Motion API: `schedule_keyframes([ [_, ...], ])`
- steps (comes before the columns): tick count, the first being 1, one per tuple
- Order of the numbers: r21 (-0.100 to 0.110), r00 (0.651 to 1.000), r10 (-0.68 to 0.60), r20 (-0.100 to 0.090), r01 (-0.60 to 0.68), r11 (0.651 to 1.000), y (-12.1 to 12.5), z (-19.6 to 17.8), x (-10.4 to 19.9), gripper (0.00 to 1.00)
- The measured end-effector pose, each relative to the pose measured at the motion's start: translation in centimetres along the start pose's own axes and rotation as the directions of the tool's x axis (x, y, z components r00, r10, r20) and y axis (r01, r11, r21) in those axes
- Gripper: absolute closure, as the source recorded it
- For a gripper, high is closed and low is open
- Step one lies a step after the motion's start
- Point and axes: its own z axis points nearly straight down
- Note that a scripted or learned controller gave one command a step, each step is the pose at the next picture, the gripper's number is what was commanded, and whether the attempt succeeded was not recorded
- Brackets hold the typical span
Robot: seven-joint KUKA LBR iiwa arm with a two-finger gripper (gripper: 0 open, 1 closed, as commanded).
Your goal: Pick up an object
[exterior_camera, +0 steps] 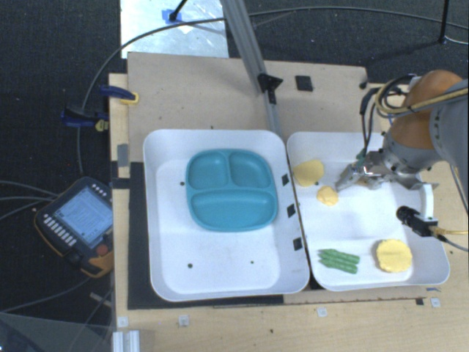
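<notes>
Metal pincer (344, 179) spread, low over small yellow rounded foam lump (327, 195) at seven o'clock. Nothing gripped. Pickup pending.

Bench surface: a tan board (220, 94) is carrying two shallow white bins lying side by side, the left bin (165, 270) and the right bin (432, 266), with their inner rims touching. A small black square (304, 83) is lying on the far part, beside a grey pole (245, 35).
</notes>
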Motion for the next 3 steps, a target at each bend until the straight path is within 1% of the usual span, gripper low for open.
schedule_keyframes([
  [1, -0.008, 1.0, -0.004, 0.0, 0.004, 1.0, 0.3, -1.4, 0.1, 1.0],
  [2, -0.003, 1.0, 0.0, 0.001, 0.0, 1.0, 0.6, -7.2, -0.9, 1.0],
  [3, -0.003, 1.0, 0.0, 0.001, 0.0, 1.0, 0.8, -12.1, -1.8, 1.0],
])
